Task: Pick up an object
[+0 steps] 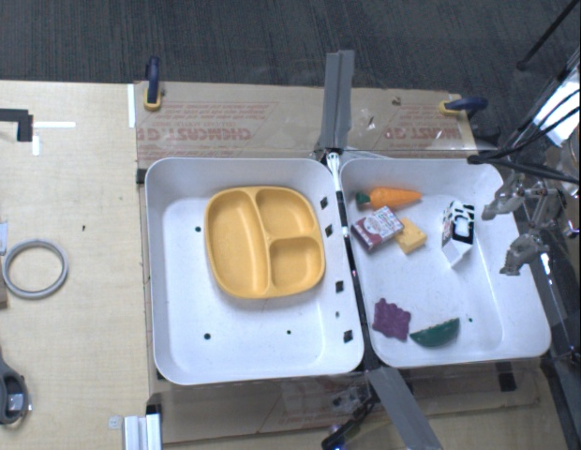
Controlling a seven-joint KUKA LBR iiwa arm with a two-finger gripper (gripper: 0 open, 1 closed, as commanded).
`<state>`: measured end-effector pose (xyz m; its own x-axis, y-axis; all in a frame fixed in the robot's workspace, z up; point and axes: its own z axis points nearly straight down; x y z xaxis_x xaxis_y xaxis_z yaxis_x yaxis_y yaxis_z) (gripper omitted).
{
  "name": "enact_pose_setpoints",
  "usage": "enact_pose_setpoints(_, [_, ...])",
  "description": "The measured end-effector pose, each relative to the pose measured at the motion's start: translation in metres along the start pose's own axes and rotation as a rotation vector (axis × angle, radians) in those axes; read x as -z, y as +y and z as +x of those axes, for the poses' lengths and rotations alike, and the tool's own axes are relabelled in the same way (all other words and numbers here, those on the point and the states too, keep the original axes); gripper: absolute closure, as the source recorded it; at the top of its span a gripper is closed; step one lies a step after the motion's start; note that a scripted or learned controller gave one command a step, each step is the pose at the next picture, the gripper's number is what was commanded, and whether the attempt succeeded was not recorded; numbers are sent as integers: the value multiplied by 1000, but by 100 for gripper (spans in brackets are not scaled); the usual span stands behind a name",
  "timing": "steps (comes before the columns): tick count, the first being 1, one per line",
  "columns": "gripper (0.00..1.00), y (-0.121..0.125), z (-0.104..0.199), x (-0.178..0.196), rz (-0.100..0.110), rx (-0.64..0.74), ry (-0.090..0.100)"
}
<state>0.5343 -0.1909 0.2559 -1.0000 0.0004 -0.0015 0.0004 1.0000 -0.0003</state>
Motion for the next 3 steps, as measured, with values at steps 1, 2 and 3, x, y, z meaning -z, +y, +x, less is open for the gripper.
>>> enact_pose_setpoints(1, [0, -30, -48, -141, 6, -162, -29])
enact_pose_setpoints(2, [0, -23, -110, -130, 1, -659, -6])
enact_pose_setpoints(3, [0, -22, -111, -147, 4, -648, -35])
